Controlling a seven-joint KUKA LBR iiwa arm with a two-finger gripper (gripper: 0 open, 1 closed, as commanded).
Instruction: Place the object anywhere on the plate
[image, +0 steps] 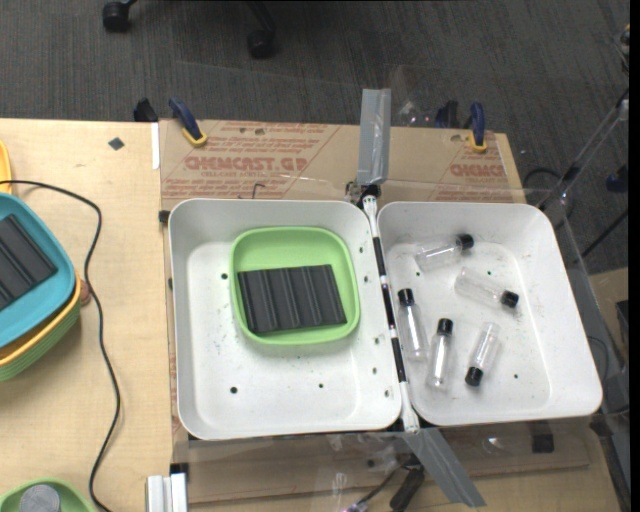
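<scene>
The job is only just getting started. The green plate (295, 285) is sitting in the left bin (200, 380), and a dark ribbed pad (291, 298) is lying flat on it. None of the little tubes is resting on the plate yet, so I think the whole move is still waiting to be done: one tube needs picking up, carrying over the middle wall and setting down on the plate.

The right bin (560, 380) is holding five clear tubes with black caps. One tube (443, 253) is lying near the back of the bin. Another tube (487, 288) is lying on the right, a bit nearer the front. A third tube (410, 318) is lying close to the wall between the two bins. A fourth tube (440, 352) is sitting near the middle, and a fifth tube (481, 355) is lying beside it, tilted. They are all apart and not touching each other.

I cannot tell what the gripper is doing, or whether it is spread or pressed together.

Both bins are resting on a brown cardboard sheet (260, 160) on the surface. A stack of blue and green plates (40, 300) is sitting far off to the left.
</scene>
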